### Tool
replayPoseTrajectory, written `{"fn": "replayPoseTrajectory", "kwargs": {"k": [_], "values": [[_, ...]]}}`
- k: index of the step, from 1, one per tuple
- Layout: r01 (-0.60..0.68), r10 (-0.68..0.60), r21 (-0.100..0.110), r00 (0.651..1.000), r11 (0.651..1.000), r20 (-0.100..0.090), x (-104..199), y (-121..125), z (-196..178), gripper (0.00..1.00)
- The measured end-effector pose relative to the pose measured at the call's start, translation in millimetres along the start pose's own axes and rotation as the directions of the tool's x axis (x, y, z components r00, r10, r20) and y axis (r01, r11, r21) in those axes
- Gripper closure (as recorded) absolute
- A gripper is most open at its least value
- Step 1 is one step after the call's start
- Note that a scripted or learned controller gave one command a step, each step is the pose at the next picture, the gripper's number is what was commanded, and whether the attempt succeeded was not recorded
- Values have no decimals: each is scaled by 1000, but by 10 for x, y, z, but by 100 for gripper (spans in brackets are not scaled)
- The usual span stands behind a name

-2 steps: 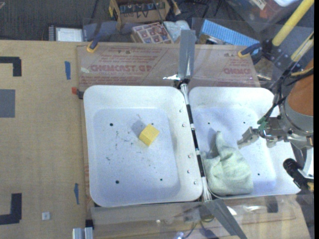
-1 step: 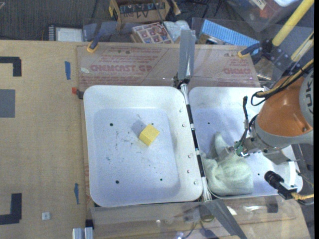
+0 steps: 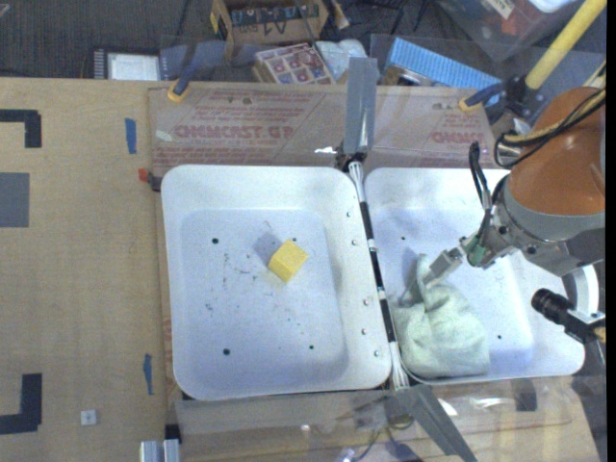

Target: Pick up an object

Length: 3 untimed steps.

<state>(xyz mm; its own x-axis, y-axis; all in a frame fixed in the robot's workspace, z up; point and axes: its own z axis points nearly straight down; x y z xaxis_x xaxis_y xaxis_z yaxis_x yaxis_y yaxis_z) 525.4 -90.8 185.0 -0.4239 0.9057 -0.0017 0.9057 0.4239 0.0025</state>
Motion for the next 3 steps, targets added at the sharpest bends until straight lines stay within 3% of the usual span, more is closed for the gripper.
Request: {"fn": "replayPoseTrajectory", "kwargs": {"k": [1, 2, 3], "values": [[116, -116, 2, 993, 993, -2, -139, 106, 777, 0], [49, -49, -6, 999, 999, 1, -93, -180, 968, 0], [39, -39, -4, 999, 999, 3, -137, 22, 970, 0]]}}
